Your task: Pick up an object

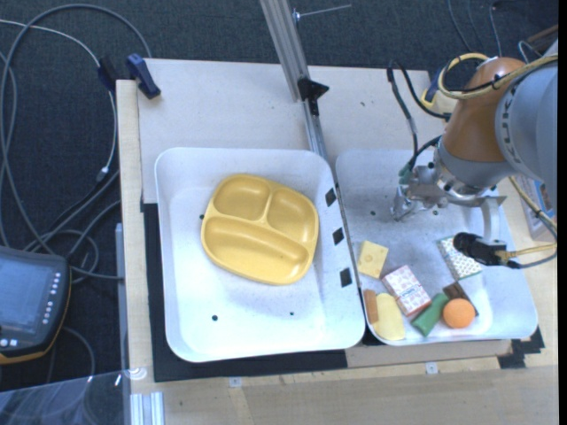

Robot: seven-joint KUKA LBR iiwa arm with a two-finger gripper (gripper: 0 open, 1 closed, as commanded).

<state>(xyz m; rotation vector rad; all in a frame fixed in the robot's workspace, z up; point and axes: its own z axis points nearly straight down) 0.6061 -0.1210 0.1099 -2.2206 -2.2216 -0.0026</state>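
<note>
The gripper (406,204) is down low over bare floor in the right bin (372,175), at about 12 o'clock from the toys. Nothing is seen between its fingers, and how wide they are cannot be told. The picking step is not yet done. The toys are piled at the bin's 6 o'clock side — a yellow cheese wedge (373,259), a patterned box (406,289), an orange ball (458,313). Next, the gripper must be moved over one toy — the cheese wedge looks nearest — and closed on it.

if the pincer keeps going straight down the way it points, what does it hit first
Most likely bare floor of the right bin. The pincer points down at an open patch, with the cheese wedge and the other items lying nearer the camera. Its height above the floor is unclear from this one view.
</note>
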